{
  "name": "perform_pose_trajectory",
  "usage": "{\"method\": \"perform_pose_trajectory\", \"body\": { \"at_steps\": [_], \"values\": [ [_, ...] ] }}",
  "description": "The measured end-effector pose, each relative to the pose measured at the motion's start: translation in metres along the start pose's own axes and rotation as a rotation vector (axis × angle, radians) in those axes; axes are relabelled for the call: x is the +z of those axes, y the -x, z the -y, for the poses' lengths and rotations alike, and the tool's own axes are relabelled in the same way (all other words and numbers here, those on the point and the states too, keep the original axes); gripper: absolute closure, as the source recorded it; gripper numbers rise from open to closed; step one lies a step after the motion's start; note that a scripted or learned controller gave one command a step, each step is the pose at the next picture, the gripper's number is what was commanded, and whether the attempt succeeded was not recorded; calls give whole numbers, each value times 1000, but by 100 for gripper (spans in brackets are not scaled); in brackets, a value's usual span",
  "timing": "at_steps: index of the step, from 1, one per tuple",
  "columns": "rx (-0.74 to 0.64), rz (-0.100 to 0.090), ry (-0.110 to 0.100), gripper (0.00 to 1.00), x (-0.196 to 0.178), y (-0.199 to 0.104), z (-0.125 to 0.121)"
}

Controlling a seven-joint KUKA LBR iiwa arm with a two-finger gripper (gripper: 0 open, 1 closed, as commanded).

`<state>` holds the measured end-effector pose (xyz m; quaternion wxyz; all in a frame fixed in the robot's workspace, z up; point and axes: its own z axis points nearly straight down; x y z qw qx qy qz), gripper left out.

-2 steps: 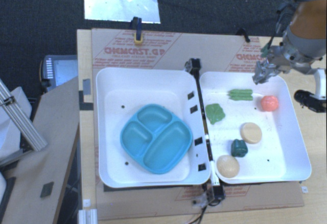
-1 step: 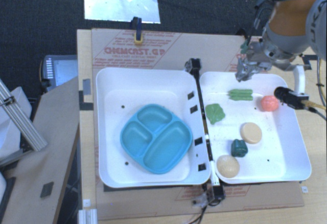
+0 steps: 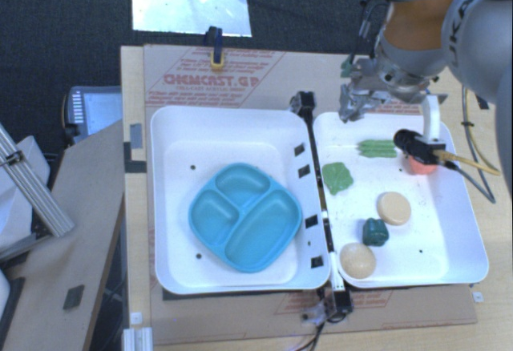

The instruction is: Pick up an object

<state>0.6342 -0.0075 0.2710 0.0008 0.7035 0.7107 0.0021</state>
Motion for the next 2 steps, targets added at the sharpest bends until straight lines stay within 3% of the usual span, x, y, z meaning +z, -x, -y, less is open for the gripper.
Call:
{"method": "perform_pose_trajectory", "body": {
  "at_steps": [2],
  "values": [
    [0, 0, -4, 100, 40, -100, -8]
  ]
}}
